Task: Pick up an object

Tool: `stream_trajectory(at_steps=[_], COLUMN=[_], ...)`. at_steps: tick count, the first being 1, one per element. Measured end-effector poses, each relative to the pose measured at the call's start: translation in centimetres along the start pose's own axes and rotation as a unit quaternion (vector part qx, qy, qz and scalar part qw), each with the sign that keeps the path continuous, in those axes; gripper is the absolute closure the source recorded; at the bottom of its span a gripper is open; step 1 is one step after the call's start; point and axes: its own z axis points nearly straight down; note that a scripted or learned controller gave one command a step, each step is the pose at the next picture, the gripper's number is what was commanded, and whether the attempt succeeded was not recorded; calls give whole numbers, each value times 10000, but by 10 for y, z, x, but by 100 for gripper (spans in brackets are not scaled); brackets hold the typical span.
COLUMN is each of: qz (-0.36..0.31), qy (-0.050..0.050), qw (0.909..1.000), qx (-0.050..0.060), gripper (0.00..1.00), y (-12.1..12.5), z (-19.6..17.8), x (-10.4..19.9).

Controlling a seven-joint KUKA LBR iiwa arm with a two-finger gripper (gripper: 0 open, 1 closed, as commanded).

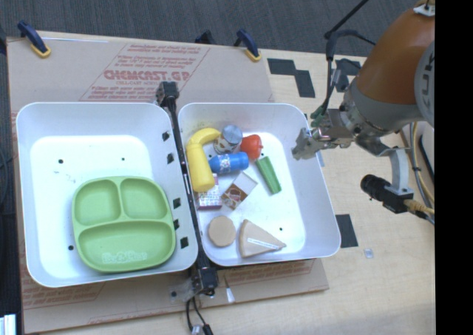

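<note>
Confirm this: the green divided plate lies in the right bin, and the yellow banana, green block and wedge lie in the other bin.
Wrong on the plate's bin. The camera view shows the green divided plate in the left bin; the yellow banana, green block and wedge lie in the other bin.

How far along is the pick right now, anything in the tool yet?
Nothing looks picked yet. The yellow banana, blue bottle, green block and tan wedge all lie in the right bin. The tool sits at that bin's right rim, with nothing visibly between its fingers. Left: move over an object, grasp, lift.
</note>
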Motion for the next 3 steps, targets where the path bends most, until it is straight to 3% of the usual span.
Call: stream_trajectory(at_steps=[1,2,3], qz=[-11,-8,0], qy=[11,8,14], qw=[10000,10000,10000], qx=[20,11,22], gripper=[100,100,100], y=[90,109,68], z=[77,100,77], x=[-22,-10,13])
